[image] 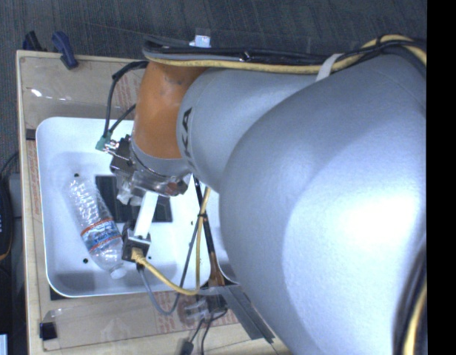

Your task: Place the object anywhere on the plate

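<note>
A clear plastic bottle [95, 229] with a blue label lies lengthwise in the left white bin [44, 220], its cap toward the near wall. Right beside it a flat black thing [109, 192] rests on the bin floor, partly covered by the wrist. My gripper [127, 191] hangs low over that black thing, just right of the bottle's upper half. The grey arm with its orange band [160, 117] hides everything to the right, and I cannot make out a plate.
The bin's rim runs along the left and near sides, with the wooden bench [87, 309] around it. A blue clamp [64, 49] sits at the bench's far left corner. Loose cables [191, 257] hang over the bin's near right part.
</note>
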Controlling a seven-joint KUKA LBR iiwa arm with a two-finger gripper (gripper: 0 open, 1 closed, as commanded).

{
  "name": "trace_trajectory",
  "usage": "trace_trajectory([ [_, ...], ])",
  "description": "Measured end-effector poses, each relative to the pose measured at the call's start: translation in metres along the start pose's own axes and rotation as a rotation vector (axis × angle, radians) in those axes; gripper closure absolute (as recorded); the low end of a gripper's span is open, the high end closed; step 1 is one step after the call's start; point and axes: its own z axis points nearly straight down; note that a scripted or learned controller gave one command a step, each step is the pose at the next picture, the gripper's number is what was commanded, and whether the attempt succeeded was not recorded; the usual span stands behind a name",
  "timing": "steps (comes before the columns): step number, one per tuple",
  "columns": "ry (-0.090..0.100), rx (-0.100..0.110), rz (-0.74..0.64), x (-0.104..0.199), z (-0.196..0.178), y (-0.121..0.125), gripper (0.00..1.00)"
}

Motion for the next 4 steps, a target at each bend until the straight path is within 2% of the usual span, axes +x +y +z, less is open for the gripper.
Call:
trace_trajectory([
  [1, -0.003, 0.002, -0.016, -0.011, 0.073, -0.044, 1.00],
  [2, 0.000, -0.001, -0.105, -0.029, -0.014, -0.033, 1.00],
  [3, -0.002, 0.000, -0.119, -0.010, 0.018, -0.006, 1.00],
  [4, -0.001, 0.002, -0.070, -0.053, 0.024, 0.076, 1.00],
])
